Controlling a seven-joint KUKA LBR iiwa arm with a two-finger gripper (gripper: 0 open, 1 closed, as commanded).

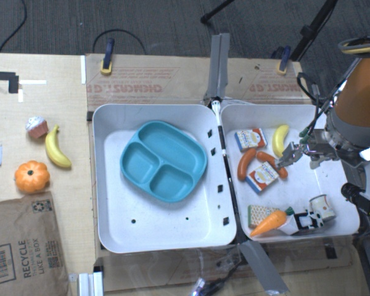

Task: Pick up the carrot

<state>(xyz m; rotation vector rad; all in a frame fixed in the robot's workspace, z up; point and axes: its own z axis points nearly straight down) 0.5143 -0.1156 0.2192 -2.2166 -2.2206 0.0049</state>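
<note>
I see the gripper, empty and slightly spread, over the hot dog; carrot lies nearer the camera, tip pointing left.

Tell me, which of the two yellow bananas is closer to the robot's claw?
The short yellow banana inside the right white bin, just left of the gripper; the longer banana lies on the wooden bench far left.
</note>
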